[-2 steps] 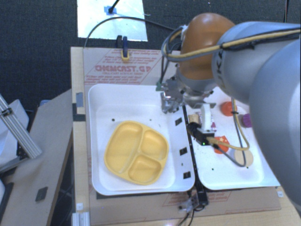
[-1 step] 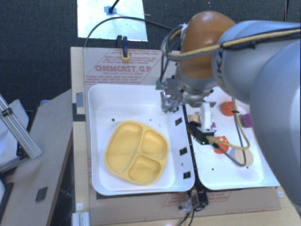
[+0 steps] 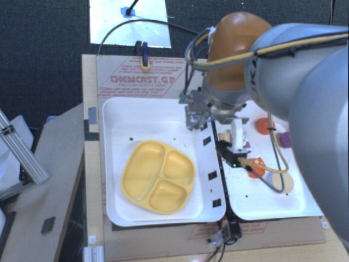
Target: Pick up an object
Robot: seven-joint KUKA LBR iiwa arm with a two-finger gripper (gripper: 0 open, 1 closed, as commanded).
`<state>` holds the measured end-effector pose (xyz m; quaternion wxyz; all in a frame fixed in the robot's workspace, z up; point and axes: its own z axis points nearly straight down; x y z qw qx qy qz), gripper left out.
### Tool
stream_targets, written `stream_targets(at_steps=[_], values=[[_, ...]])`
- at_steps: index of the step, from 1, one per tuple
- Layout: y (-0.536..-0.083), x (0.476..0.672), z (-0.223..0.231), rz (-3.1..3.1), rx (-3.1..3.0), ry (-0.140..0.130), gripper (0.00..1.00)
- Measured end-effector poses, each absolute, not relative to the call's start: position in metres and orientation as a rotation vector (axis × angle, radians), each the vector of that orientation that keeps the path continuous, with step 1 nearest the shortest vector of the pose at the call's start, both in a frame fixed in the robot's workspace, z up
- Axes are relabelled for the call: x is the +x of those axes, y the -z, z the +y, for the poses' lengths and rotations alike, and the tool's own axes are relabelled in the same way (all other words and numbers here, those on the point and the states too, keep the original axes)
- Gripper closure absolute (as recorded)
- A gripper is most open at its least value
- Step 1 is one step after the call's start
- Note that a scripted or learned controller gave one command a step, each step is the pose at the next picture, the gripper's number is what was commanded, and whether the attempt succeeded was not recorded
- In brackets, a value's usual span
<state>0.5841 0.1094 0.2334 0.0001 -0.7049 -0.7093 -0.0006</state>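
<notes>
**A:** Noting position. The grey arm [image 3: 305, 64] is reaching in from the right, and its gripper [image 3: 196, 118] is hanging over the upper right corner of the left shallow white bin [image 3: 117, 124], just beside the wall it shares with the right shallow white bin [image 3: 272, 206]. Open or closed: cannot tell, as the wrist is covering it.

**B:** Which object are we logging as the candidate?

**A:** I am taking the yellow three-compartment plastic plate [image 3: 158, 177]. It is lying flat in the lower middle of the left bin, apart from the gripper and on the near side of it.

**B:** How are you expecting it to handle?

**A:** I am judging it light, stiff and smooth, so probably slippery. It is looking too wide to span. I am recommending a pinch on the raised rim at its upper right edge, or on a ridge between compartments.

**B:** What risk are you seeing?

**A:** Taken by one edge, it is likely to tilt or slide out.

**B:** Are there alternatives?

**A:** Smaller things are lying in the right bin: an orange round piece [image 3: 263, 125], a small purple piece [image 3: 284, 140] and a pale wooden spoon [image 3: 282, 183].
</notes>
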Motion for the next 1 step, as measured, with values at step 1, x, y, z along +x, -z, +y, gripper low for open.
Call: stream_targets(at_steps=[1], values=[[-0.2334, 0.5841, 0.1095, -2.228, -2.215, 0.002, 0.0]])
